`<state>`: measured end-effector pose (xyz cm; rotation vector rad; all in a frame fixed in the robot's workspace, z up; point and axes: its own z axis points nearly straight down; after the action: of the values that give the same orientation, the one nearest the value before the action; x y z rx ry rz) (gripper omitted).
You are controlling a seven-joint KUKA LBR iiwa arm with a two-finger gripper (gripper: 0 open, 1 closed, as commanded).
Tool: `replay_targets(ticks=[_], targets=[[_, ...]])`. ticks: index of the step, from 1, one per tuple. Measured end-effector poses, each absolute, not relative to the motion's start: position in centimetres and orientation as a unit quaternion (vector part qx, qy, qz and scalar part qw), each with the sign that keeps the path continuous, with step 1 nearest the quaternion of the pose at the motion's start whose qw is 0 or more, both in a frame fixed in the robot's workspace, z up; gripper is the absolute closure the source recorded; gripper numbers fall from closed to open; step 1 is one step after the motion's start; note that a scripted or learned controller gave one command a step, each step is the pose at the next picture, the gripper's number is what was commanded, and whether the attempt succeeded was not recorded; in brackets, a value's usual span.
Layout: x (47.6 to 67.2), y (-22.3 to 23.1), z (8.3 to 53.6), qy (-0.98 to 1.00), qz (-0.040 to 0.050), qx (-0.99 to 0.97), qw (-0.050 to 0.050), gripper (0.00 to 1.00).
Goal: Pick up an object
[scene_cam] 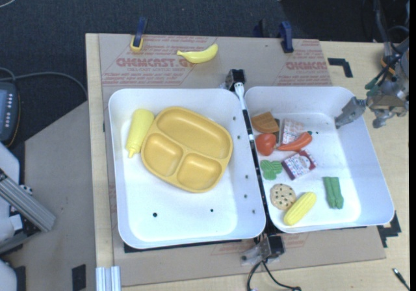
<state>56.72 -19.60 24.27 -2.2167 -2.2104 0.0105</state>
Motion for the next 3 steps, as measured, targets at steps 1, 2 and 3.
replay_targets(ticks=[1, 2, 3], targets=[[57.0, -19.6, 25.0, -0.707, 0.0, -0.707, 0.0, 0.0], [57.8, -19.4, 20.2, -0.708, 0.0011, -0.707, 0.002, 0.0], [58.6, -19.2, 15.7, -0.708, 0.001, -0.706, 0.002, 0.0]])
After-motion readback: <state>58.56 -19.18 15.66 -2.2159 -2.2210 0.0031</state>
